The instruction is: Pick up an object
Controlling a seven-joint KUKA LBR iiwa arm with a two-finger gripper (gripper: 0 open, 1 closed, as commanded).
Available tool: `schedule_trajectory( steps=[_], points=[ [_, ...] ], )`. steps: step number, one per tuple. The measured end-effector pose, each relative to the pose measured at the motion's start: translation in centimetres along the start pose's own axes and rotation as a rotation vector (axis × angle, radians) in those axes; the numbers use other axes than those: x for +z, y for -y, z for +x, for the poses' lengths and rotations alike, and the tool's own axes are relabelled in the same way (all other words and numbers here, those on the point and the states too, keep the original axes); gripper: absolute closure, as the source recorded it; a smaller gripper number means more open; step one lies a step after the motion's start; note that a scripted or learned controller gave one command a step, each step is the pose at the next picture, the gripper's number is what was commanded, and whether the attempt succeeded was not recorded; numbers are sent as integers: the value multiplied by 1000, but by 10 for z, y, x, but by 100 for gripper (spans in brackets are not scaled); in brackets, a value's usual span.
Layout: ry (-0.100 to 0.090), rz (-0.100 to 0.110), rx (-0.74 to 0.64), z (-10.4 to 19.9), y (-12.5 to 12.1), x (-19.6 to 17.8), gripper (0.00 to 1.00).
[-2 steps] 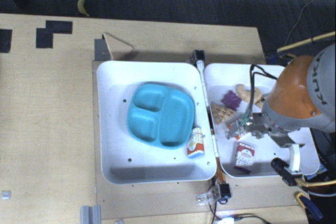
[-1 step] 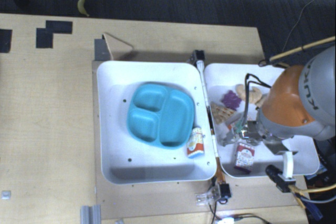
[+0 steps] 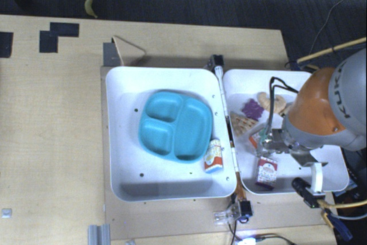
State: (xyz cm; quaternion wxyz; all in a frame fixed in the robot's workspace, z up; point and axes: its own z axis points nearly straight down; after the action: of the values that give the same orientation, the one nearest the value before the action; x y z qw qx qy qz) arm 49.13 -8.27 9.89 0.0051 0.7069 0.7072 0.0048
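The right bin (image 3: 241,84) holds a purple grape-like bunch (image 3: 251,107), a tan bread-like piece (image 3: 273,102), a waffle-like piece (image 3: 242,123) and a small red and purple carton (image 3: 266,172) near its front edge. My gripper (image 3: 265,145) hangs low over this bin, just behind the carton and in front of the waffle piece. The arm's orange band (image 3: 312,106) covers the bin's right half. In the left bin (image 3: 123,181) lies a blue divided plate (image 3: 175,125), with a small red and white pouch (image 3: 213,156) leaning at its right front.
A black-tipped divider rail (image 3: 223,106) runs between the two bins. Cables and connectors (image 3: 238,212) lie on the bench in front of the bins. Black tape patches (image 3: 54,36) mark the bench at the far left.
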Motion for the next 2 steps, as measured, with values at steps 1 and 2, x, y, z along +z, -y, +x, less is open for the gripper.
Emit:
schedule_trajectory(
  steps=[1, 2],
  points=[
    [0, 0, -1, 0, 0, 0, 0],
    [-1, -3, -2, 1, -1, -11, 100]
  ],
)
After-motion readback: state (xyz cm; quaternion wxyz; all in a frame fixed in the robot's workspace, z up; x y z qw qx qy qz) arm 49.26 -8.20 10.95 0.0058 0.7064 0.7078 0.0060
